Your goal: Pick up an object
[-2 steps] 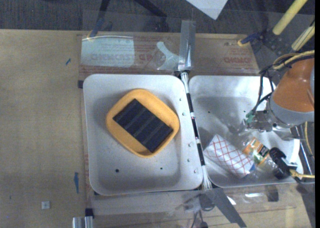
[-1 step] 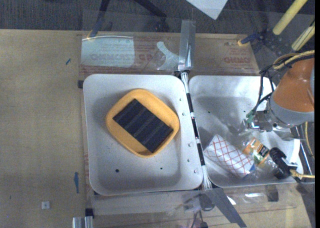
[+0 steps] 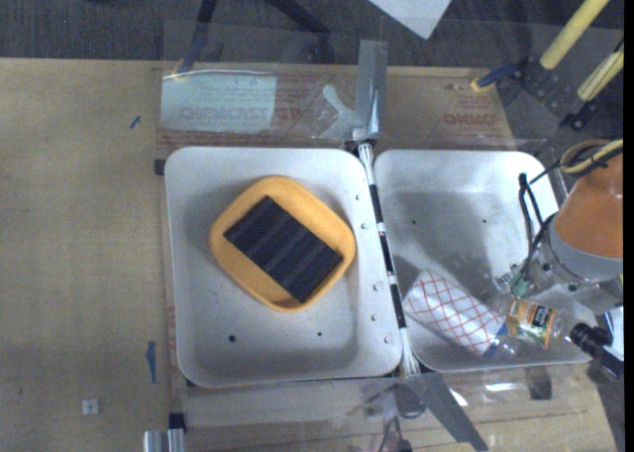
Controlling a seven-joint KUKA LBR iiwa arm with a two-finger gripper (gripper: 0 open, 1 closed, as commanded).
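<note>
Near the right bin's (image 3: 446,168) front edge lies a red-and-white checked paper piece (image 3: 451,306), beside a small clear bottle (image 3: 535,324) with a yellow label, too small to read. Whether the claw (image 3: 522,282) is apart or together, I cannot tell. An orange dish with a ridged black pad (image 3: 282,243) sits mid left bin (image 3: 198,321).

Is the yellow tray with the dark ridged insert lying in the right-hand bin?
No, the yellow tray lies in the left bin; the right bin holds a red-and-white checked packet.
</note>
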